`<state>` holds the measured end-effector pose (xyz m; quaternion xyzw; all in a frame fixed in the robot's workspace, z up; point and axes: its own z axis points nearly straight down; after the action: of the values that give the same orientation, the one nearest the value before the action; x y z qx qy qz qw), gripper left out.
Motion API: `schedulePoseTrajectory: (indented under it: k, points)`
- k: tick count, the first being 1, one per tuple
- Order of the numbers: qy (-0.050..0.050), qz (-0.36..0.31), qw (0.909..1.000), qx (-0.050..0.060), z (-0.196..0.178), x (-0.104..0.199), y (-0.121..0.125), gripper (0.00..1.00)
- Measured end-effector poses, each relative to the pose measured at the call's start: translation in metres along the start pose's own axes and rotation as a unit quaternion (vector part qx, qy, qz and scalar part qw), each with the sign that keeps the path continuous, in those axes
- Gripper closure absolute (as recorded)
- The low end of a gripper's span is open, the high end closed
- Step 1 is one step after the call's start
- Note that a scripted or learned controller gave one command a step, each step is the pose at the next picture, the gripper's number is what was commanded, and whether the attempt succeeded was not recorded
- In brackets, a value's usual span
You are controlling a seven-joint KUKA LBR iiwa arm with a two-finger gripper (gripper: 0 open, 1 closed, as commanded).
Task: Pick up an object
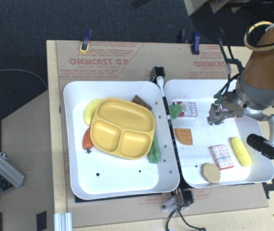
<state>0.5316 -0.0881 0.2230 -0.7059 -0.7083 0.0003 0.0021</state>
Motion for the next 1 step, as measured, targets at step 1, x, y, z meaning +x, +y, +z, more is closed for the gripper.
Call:
schedulePoseTrajectory:
  k: [1]
  points:
    - [0.0, -0.001, 1.0, -0.001, -0.0101, 0.0556, -0.0152, 1.0]
